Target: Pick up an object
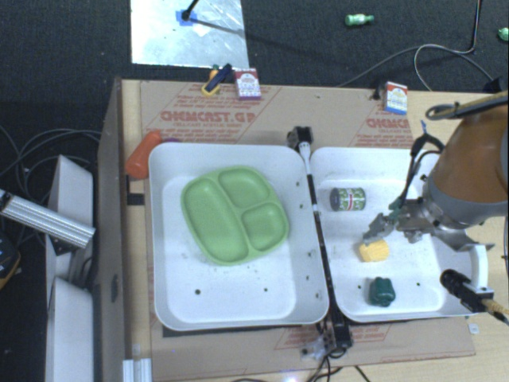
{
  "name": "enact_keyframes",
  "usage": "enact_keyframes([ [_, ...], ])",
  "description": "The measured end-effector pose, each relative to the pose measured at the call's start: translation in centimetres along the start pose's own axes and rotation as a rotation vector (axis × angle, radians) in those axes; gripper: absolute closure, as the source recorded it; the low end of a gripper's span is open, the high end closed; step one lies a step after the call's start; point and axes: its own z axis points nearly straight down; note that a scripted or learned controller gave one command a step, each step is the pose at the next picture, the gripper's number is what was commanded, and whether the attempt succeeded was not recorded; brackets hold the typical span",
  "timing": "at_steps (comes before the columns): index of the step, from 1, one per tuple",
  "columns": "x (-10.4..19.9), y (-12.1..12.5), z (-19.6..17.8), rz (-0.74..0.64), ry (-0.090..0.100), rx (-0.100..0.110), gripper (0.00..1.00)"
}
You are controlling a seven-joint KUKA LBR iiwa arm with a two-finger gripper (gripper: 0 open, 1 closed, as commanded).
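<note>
Dark carpet surrounds a cardboard-topped bench (238, 110) bearing two white bins side by side. In the left bin (175, 293) lies one green divided tray (235, 213). The right bin (350, 309) holds three loose things: one small can (347, 199) on its side toward the far edge, one yellow block (374, 251) in the middle, and one dark green piece (381, 291) near the front edge.

The arm reaches in from the right, and its gripper (380, 228) hovers just above and beside the yellow block, nothing visibly between its fingers; whether they are spread or pressed together I cannot tell. This looks like the approach step, with the yellow block the likely target. The next move calls for centring over the block, lowering and closing squarely on it.
</note>
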Motion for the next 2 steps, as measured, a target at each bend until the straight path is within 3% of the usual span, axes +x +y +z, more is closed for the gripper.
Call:
enact_keyframes([
  [1,-0.2,1.1,9.1,0.002,0.001,0.004,0.00],
  [2,-0.3,1.4,7.9,0.001,0.000,-0.003,1.00],
])
